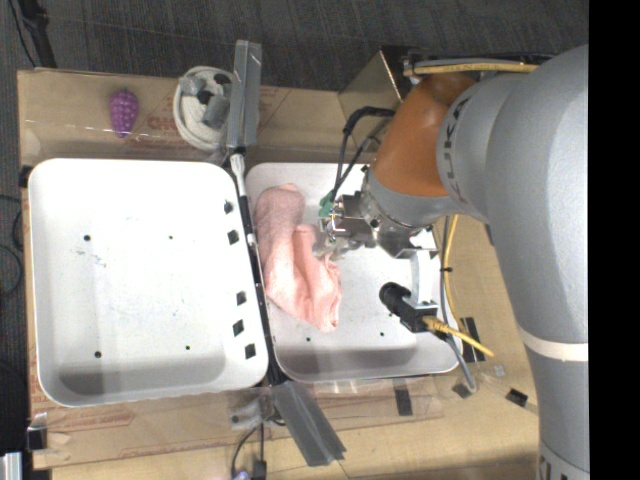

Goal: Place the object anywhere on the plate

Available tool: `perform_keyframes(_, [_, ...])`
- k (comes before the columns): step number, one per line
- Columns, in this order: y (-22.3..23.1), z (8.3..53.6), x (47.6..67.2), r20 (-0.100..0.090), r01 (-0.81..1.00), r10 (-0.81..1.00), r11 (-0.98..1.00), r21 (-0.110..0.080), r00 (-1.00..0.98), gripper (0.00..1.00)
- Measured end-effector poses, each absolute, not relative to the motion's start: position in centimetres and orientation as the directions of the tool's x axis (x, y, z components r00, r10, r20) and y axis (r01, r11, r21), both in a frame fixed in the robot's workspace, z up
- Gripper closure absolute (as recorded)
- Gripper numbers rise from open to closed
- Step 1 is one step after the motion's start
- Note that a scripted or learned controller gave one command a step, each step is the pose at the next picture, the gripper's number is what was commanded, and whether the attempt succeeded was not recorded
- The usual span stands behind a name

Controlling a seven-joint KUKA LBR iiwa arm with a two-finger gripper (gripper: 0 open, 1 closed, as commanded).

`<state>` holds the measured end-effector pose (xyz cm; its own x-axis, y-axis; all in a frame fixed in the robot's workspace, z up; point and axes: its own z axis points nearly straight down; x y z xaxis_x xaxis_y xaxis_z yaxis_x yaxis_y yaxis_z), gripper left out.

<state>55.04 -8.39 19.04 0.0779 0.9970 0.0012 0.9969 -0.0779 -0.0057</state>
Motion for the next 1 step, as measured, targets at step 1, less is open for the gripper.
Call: perform_keyframes(1, [-8.33,23.10,55.13,0.000,0.997,0.998,-0.071,-0.002,0.071,1.00])
